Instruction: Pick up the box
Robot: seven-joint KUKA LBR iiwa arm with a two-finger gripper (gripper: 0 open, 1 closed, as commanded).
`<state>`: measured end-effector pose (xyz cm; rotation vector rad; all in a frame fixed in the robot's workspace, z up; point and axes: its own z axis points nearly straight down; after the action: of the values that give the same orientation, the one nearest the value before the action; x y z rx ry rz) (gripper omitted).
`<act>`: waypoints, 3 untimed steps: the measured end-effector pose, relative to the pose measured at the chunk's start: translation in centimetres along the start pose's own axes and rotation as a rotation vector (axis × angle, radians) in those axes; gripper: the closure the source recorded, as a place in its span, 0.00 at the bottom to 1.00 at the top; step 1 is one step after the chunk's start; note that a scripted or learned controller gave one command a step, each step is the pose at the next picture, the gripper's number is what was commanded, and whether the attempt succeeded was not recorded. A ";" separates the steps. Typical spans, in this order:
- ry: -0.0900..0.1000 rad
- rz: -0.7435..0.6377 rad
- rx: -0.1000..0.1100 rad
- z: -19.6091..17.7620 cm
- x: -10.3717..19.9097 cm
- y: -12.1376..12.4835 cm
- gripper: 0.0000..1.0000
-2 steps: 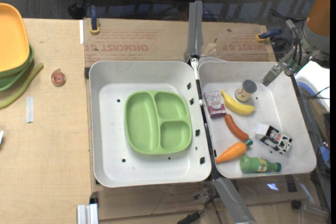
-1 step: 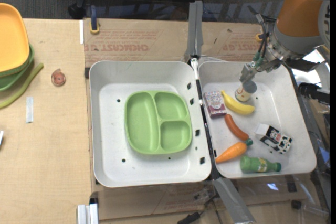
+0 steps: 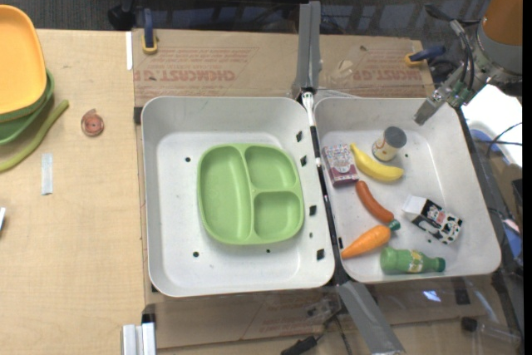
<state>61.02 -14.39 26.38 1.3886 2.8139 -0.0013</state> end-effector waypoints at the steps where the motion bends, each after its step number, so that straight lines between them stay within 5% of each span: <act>1: 0.003 0.009 0.002 2.6 5.1 2.0 1.00; 2: 0.004 0.180 0.004 7.3 8.0 6.0 1.00; 3: 0.004 0.402 0.005 5.3 14.5 7.5 1.00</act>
<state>58.16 1.65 21.07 1.9257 2.4843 -0.0047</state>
